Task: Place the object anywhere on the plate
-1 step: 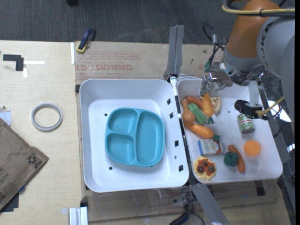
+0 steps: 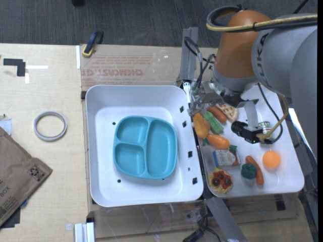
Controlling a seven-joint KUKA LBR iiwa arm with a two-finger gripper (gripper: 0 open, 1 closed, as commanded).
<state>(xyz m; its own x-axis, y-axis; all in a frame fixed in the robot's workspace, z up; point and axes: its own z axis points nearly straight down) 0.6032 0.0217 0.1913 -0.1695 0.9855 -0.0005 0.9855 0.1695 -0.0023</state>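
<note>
While the arm (image 2: 272,39) hangs over the right bin (image 2: 290,178) in the upper right of the frame, the pincer (image 2: 202,97) sits low at that bin's upper left corner, can't tell if it's apart or together. Toy food is piled just below it: a carrot (image 2: 218,141), an orange ball (image 2: 271,159), a little pizza (image 2: 220,180). Center frame, the blue plate (image 2: 146,147) sits in the left bin (image 2: 101,135). A tape ring (image 2: 50,125) lies on the tabletop (image 2: 30,185), far left.

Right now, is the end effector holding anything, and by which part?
Cannot be told: the end effector sits low over the toy food at the right bin's left edge, with the wrist hiding any hold.
</note>
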